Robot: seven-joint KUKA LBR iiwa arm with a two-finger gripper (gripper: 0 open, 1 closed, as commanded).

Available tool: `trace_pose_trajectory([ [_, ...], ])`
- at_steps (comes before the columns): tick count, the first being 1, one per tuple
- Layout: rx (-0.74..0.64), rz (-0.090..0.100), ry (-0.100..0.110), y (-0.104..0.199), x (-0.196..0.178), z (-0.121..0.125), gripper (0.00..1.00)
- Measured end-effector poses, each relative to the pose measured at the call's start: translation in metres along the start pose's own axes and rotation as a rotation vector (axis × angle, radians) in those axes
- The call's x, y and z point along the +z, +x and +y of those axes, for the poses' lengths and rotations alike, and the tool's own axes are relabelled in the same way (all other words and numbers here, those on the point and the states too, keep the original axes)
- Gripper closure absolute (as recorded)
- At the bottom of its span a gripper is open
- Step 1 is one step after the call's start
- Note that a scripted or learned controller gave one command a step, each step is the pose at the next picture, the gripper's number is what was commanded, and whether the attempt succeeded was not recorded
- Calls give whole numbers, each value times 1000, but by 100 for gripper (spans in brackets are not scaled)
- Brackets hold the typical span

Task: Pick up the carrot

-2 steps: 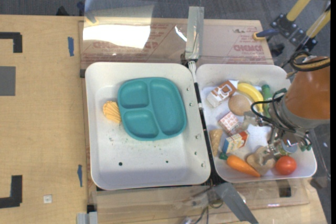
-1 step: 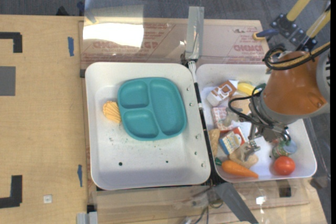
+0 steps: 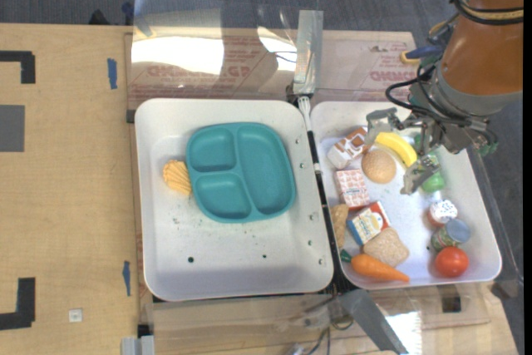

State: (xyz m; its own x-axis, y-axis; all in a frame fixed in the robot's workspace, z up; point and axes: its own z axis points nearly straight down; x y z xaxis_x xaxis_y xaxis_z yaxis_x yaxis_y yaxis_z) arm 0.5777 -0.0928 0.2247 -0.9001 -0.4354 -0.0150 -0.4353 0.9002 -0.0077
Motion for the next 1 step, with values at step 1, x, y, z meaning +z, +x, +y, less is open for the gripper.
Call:
trace_pose_trajectory([
  [1,-343,7,-7,3,33,-46,0],
])
